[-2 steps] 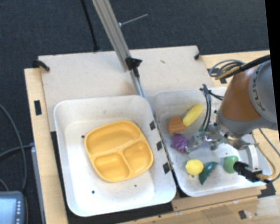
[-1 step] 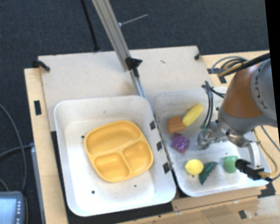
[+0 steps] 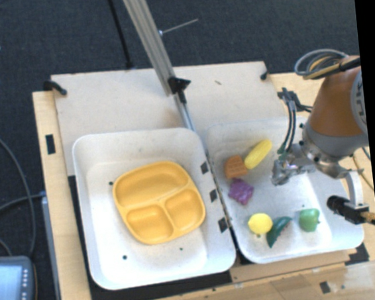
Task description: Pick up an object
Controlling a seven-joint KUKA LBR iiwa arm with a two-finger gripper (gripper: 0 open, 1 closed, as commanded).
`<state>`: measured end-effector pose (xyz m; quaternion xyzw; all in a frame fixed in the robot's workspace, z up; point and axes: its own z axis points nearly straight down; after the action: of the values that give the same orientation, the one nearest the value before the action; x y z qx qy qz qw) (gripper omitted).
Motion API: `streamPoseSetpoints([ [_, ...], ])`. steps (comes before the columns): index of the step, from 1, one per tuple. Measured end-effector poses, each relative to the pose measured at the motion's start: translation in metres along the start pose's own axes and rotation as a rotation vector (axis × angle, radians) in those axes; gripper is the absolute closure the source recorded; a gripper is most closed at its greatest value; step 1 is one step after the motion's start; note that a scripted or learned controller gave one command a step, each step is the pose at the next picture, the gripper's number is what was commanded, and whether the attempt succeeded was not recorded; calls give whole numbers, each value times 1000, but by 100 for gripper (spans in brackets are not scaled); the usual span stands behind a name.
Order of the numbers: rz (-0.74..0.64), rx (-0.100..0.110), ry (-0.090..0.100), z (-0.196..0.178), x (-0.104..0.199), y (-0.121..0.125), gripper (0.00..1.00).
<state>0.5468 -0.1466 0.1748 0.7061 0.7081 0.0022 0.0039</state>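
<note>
In the camera view, the claw [image 3: 282, 171] is seen low in the right bin [image 3: 286, 252], just right of the yellow corn cob [image 3: 258, 152]; whether it is spread or pressed together cannot be told, and nothing is seen held. Near the cob lie a brown block [image 3: 236, 167] and a purple piece [image 3: 241, 191]; farther toward the near rim lie a lemon [image 3: 260, 223], a dark green piece [image 3: 278, 229] and a green apple [image 3: 309, 219]. A yellow tray [image 3: 158, 201] is set in the left bin [image 3: 106, 268].

Arm reaching in from the right, orange band up top, grey wrist angled down and left. End effector [image 3: 281, 171] hangs low, too blurred to read clearly.
</note>
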Motion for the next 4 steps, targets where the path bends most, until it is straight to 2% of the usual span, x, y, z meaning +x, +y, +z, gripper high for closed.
streamPoseSetpoints([
  [1, -1, 0, 0, -54, -2, 3, 100],
  [2, -4, 4, 3, -64, 43, 3, 100],
  [4, -4, 8, 4, -48, 147, 3, 100],
])
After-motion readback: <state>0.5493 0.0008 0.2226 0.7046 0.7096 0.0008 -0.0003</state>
